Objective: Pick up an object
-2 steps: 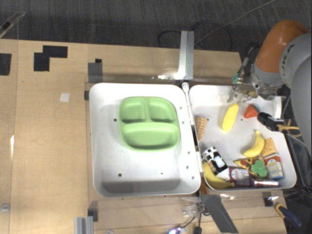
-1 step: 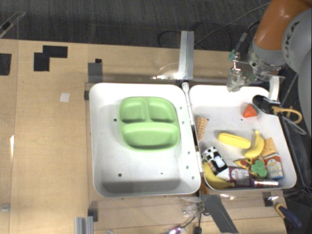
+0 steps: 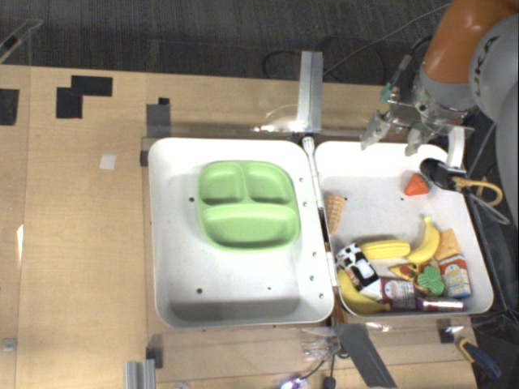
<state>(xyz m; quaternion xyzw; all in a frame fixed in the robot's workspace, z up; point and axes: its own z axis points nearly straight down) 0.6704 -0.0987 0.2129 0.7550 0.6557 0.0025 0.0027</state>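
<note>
Here we see the pincer [image 3: 397,130] at the upper right of the frame, hanging over the far rim of the right bin [image 3: 365,173] with its fingers spread apart and nothing between them. Nearest below it, we spot an orange wedge-shaped toy [image 3: 416,185] lying alone on bare bin floor, well apart from the heap at the lower right. We judge it light, stiff and a little slick, best pinched across its narrow sides. Further out lie a yellow banana [image 3: 426,244] and, in the left bin [image 3: 174,217], a green divided tray [image 3: 246,203].
</note>
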